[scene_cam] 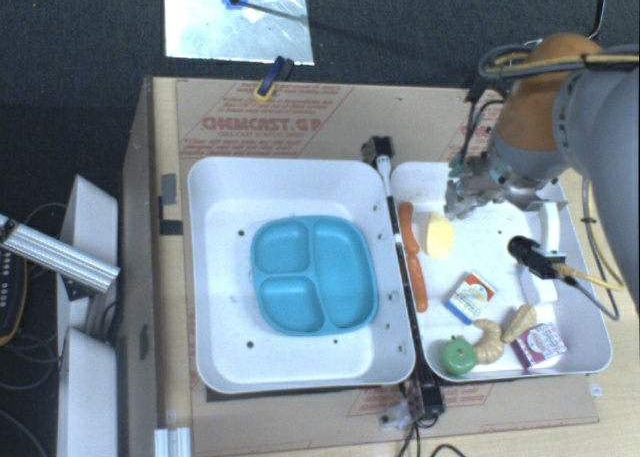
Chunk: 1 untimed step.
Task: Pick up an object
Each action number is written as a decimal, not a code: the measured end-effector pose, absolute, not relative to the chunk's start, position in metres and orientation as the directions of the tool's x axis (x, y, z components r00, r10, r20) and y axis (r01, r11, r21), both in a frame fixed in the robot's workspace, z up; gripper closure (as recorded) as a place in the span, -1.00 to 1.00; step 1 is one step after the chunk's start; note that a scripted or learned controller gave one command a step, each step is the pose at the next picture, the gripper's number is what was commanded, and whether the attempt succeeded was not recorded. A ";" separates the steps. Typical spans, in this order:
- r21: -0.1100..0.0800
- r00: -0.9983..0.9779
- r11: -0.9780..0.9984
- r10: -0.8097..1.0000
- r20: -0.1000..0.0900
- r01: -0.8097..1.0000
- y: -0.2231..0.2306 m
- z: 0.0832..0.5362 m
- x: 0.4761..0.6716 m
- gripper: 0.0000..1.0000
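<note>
My gripper [454, 205] hangs over the back left of the right bin [580, 357]. Just below and left of it lies a pale yellow piece [439, 236], close to the gripper but with nothing showing it gripped. A long orange sausage-like piece [411, 253] lies along the bin's left wall. Toward the front are a small white and orange box [470, 298], a green apple [458, 357], a beige curved piece [490, 339] and a maroon carton [539, 345].
The left bin [215, 235] holds a blue divided plate [312, 274]. A ridge [398, 275] separates the two bins. The grey arm [560, 115] with its orange band reaches in from the right, above the right bin's back edge.
</note>
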<state>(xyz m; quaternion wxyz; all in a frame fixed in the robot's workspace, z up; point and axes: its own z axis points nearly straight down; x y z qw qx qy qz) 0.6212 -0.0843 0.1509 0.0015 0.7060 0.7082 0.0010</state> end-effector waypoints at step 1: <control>0.002 -0.003 0.003 1.000 -0.001 1.000 -0.084 0.150 0.621 -1.00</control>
